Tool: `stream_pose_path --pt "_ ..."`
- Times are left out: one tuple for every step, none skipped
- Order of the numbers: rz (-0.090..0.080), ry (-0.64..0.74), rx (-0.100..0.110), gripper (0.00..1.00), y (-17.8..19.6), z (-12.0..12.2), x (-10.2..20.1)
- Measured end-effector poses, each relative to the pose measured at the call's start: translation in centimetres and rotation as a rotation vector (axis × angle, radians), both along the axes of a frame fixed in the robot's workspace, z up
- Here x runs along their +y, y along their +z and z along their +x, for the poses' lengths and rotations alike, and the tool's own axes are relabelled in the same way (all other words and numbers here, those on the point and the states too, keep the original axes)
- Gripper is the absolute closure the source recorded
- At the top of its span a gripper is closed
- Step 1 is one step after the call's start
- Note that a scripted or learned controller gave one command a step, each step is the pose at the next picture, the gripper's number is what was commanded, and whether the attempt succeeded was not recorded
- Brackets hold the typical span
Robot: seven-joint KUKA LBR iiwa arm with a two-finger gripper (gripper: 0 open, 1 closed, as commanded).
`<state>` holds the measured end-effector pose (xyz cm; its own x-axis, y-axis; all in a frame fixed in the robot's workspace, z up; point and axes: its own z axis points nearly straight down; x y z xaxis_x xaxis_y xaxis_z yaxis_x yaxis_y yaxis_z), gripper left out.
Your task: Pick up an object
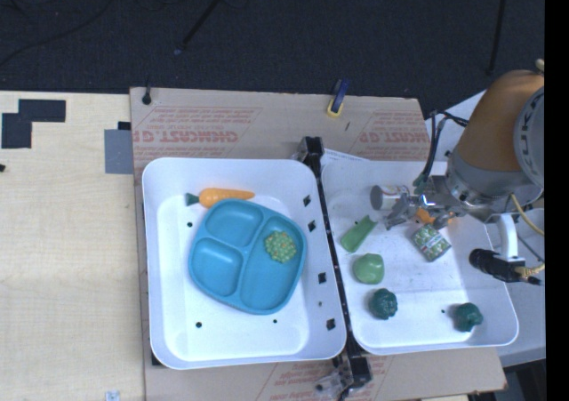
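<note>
Gripper over the right bin's far edge, nothing held.

The gripper [402,206] hung with its fingers [392,217] spread open over the right bin [498,324]. A green wedge [357,235] lay just beside the fingertips, toward the divider; a patterned packet [431,243] lay just on their other side. Neither sat between the fingers.

The plate [242,257] is blue, the carrot [226,197] orange. The bins [169,301] are white, holding green toys [368,268].

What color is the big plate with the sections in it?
The divided plate is light blue, seen in the camera view.
</note>
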<state>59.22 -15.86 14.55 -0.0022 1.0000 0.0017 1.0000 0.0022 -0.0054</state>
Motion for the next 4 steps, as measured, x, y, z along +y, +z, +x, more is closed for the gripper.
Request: stream_pose_path --pt "-0.01 -0.003 -0.024 0.0 -2.4 0.5 -0.3" --pt "-0.008 -0.006 -0.019 1.0 -1.7 0.4 -0.4" --pt "-0.001 -0.002 -0.007 1.0 3.8 0.1 0.4" --pt "-0.002 -0.001 -0.008 1.0 8.5 0.1 0.4"
